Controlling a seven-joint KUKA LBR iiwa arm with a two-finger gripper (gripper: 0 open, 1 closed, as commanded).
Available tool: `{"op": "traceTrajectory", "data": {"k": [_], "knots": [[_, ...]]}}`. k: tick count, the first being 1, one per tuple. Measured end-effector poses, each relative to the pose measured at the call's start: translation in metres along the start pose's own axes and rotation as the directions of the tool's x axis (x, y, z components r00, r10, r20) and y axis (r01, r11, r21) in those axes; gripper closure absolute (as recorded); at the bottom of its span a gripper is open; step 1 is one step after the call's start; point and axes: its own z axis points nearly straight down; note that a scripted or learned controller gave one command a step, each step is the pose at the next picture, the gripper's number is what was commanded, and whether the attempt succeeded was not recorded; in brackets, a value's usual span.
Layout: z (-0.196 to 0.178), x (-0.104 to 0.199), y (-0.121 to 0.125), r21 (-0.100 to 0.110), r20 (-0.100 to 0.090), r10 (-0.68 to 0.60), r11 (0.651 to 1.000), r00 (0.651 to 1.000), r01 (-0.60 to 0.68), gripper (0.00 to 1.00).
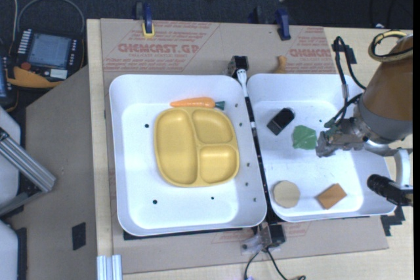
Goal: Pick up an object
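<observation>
White bins (131,160) on cardboard-covered bench (105,141), claw (326,144) perhaps near green piece (304,138)

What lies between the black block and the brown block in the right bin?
In the camera view, the green piece lies between the black block and the brown block.

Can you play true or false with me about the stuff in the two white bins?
1. The carrot lies in the left bin, just above the yellow plate. True.
2. The yellow plate is in the right bin. False: it is in the left bin.
3. The black block sits in the right bin. True.
4. The gripper is over the carrot. False: it is in the right bin, beside the green thing.
5. The round tan disc and the brown block share the right bin. True.
</observation>
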Motion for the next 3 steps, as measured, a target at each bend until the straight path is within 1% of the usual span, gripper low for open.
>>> {"op": "traceTrajectory", "data": {"k": [1,2,3], "knots": [[-0.064,-0.003,0.001,-0.005,0.001,-0.002,1.0,1.0,0.002,1.0],[-0.069,-0.003,0.002,0.001,0.0,-0.002,1.0,1.0,0.002,1.0],[-0.073,0.053,0.023,0.001,-0.002,-0.007,1.0,1.0,0.007,1.0]]}}
